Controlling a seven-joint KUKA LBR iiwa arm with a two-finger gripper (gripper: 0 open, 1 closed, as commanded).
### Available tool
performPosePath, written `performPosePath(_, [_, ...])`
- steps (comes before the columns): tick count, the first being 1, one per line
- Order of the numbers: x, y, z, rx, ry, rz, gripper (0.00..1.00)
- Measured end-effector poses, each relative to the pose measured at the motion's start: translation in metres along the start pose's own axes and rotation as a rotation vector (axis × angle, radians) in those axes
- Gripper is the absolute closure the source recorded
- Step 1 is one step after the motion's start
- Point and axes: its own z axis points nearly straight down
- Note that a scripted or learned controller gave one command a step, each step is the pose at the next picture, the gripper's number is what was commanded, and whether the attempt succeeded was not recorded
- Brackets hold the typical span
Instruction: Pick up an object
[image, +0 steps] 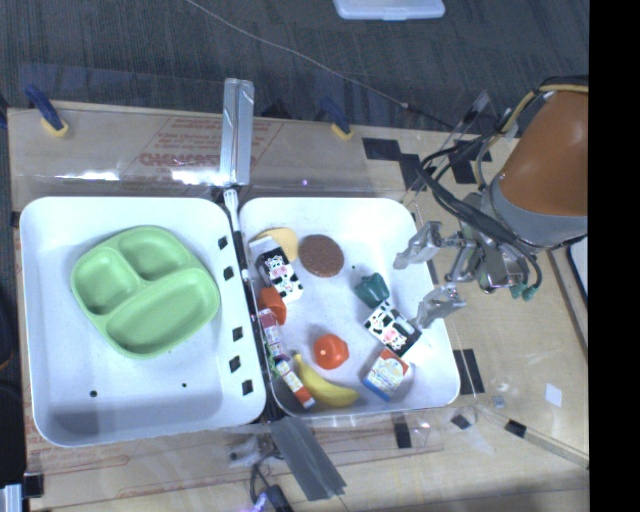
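At the near edge of the right bin (428, 385), a banana (325, 388) is seen lying flat, with a small bottle (289, 378) just beside it on the left and a small carton (386, 374) on the right. A little farther in, a red tomato (331, 350), a black-and-white carton (390, 329) and a dark green object (373, 289) are found. Farther still, a brown round patty (322, 255) and a second spotted carton (280, 274) are seen. A green divided plate (146, 289) is held in the left bin (45, 330). The gripper (432, 272) is poised over the right bin's right rim, its fingers spread apart with nothing between them.
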Motion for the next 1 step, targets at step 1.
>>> performPosePath(1, [0.0044, 0.0345, 0.1536, -0.007, 0.012, -0.068, 0.0])
